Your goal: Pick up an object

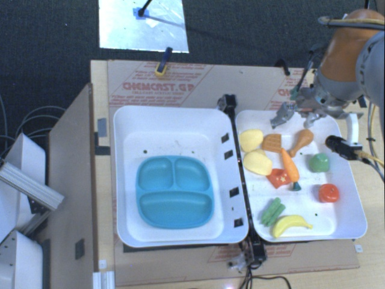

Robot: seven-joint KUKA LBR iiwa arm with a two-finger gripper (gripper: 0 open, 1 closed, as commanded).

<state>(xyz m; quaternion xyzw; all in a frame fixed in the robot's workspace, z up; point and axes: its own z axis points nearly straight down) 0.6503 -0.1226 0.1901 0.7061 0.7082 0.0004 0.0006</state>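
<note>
Above the far edge of the right bin (355, 212), the tool (296, 117) hangs with its two grey fingers spread apart and nothing between them, one fingertip (280, 118) toward the bin's middle and the other over the far rim. The grey arm (352, 47) with its orange band reaches in from the right behind it.

Just below the tool lie the toy foods. A chicken drumstick (301, 141) sits nearest, slanting toward the tool, with a tan bread slice (272, 142) beside it and a yellow potato-like piece (251, 140) further left. Under those rest a second pale yellow piece (257, 162), a red pepper chunk (277, 177) and an orange carrot (290, 167) that runs diagonally, its green tip pointing to the near side. A green apple-like ball (319, 162) lies to the right of the carrot, and a red tomato (328, 192) just nearer than that. At the near end of the bin are green beans (272, 211) and a banana (289, 224), close together.

A black clip strip (231, 155) joins this bin to the left bin (126, 161), which holds a blue divided plate (175, 191) with three compartments. Both bins rest on the surface (198, 80), covered by printed brown board, with a small yellow and blue item (163, 64) lying at its far edge.
</note>
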